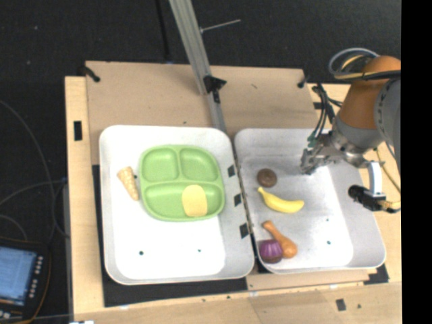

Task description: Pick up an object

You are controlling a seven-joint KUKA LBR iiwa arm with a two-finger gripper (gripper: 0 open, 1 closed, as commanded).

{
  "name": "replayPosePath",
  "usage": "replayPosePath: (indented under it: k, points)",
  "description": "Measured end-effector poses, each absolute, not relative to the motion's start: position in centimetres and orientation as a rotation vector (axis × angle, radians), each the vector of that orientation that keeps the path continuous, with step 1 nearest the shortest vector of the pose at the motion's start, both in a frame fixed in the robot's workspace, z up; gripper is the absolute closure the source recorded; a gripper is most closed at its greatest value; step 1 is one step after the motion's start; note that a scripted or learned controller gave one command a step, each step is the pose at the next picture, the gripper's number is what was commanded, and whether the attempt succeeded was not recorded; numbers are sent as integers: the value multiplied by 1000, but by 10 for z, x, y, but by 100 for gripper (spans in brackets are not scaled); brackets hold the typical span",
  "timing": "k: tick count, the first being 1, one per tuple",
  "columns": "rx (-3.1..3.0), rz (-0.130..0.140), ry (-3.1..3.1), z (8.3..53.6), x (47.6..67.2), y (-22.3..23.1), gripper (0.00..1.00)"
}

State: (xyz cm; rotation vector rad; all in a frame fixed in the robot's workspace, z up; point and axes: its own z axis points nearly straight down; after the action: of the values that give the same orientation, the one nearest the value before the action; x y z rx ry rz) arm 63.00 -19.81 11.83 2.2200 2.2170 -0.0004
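Hand (312, 162) hangs low over the right bin (337, 248); whether it grips anything, I cannot tell; near it lie a brown ball (266, 177), banana (281, 202), and carrot (280, 239).

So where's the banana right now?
The banana lies in the right bin, near its left side, just below the brown round piece and above the carrot.

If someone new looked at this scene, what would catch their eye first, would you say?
Probably the bright green divided plate in the left bin, with a yellow piece in its front compartment. Next, the yellow banana in the middle of the right bin, and the gripper hovering over that bin's far side.
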Motion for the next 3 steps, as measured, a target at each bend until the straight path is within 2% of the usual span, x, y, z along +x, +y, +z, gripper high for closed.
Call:
replayPosePath:
  k: [3]
  points:
    - [2214,4,2219,285,624,-215,100]
